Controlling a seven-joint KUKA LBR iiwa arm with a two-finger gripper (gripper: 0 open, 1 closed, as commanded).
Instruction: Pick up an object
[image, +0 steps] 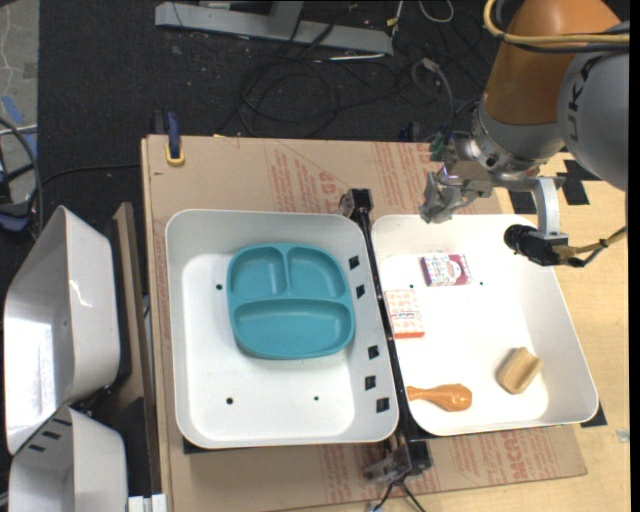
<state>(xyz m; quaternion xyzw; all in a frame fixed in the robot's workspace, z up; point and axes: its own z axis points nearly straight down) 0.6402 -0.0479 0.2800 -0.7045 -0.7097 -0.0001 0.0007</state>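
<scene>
The right bin (560, 330) holds a small purple and white packet (445, 269), a red and white card (404, 312), an orange drumstick-shaped toy (441, 396) and a tan block (518, 370). My gripper (438, 207) hangs over the bin's far left corner, above and just beyond the purple packet. Nothing shows between its fingers.
The left bin (200, 400) carries a teal divided plate (290, 301). A black divider with clips (378, 330) runs between the bins. Cables lie on the dark floor beyond the bench. A white container (60, 310) stands at the left.
</scene>
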